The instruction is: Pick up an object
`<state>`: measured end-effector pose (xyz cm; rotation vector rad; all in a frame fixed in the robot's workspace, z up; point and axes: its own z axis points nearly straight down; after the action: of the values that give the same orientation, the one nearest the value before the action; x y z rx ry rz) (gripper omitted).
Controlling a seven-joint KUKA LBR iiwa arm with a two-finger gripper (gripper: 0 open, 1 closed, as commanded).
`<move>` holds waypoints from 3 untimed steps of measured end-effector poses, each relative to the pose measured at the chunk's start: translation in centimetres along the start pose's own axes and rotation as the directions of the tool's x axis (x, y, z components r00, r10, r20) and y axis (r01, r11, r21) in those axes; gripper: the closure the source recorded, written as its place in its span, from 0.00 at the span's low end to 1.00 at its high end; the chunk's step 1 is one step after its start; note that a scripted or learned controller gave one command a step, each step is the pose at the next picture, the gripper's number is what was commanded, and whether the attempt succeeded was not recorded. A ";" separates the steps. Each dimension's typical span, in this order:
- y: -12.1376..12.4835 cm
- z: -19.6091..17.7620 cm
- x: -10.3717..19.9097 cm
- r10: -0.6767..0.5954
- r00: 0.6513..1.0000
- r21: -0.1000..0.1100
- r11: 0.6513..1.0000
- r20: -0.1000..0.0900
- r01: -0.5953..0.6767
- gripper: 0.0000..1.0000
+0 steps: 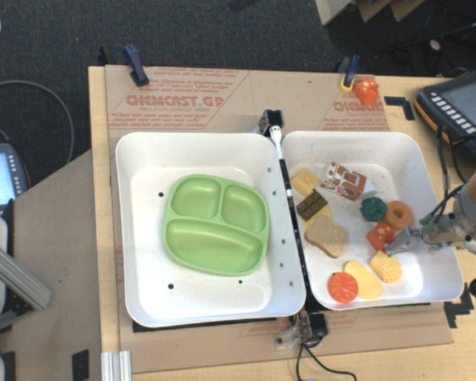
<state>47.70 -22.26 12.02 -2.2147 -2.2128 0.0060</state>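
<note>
The right bin (pixel 428 177) holds several toy foods. Among them are a red piece (pixel 380 235), an orange donut (pixel 398 213), a teal lump (pixel 372 209), a yellow waffle piece (pixel 386 267) and a bread slice (pixel 327 235). My gripper (pixel 406 240) reaches in low from the right edge. Its tip lies just right of the red piece, between the donut and the waffle piece. Nothing is lifted off the bin floor.
A green divided plate (pixel 216 224) lies in the left bin (pixel 135 213). Also in the right bin are a red tomato (pixel 343 287), a yellow disc (pixel 368 281), a chocolate bar (pixel 311 205), a cheese block (pixel 305 182) and a brown-and-white packet (pixel 345 181).
</note>
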 end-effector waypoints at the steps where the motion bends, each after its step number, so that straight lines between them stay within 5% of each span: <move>1: 0.2 -1.8 -0.1 0.000 1.000 -0.014 1.000 0.007 0.000 1.00; 3: 0.3 -3.8 -0.2 0.001 1.000 -0.018 1.000 0.011 -0.001 1.00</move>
<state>48.05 -22.47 15.86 -2.2305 -2.2259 -0.0024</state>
